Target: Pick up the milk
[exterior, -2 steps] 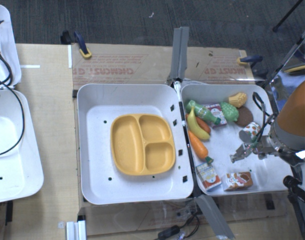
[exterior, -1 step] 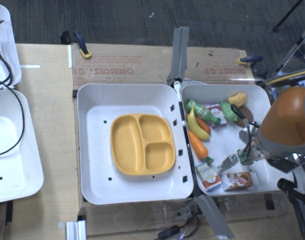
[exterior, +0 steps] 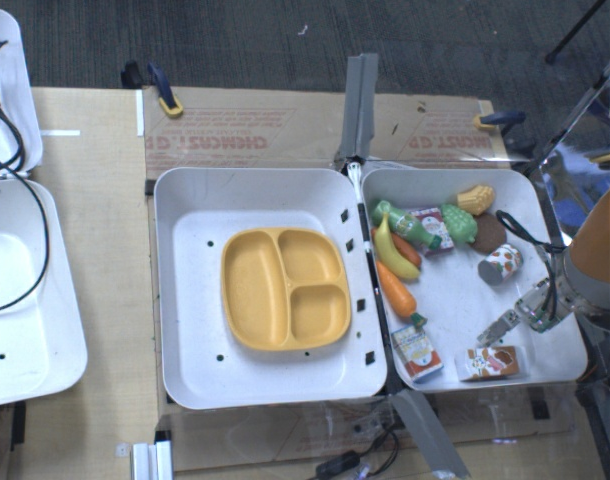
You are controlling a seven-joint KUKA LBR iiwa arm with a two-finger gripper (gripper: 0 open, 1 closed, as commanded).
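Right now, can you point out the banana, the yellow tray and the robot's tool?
banana (exterior: 387, 249): camera view, middle of its curved body.
yellow tray (exterior: 285, 288): camera view, the ridge between its compartments.
tool (exterior: 505, 326): camera view, between its fingertips.

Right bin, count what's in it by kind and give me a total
Cartons: 2, the milk carton and a juice carton
Bottle: 1
Can: 1
Toy produce: 5, banana, carrot, chili, corn, green vegetable
Total: 9
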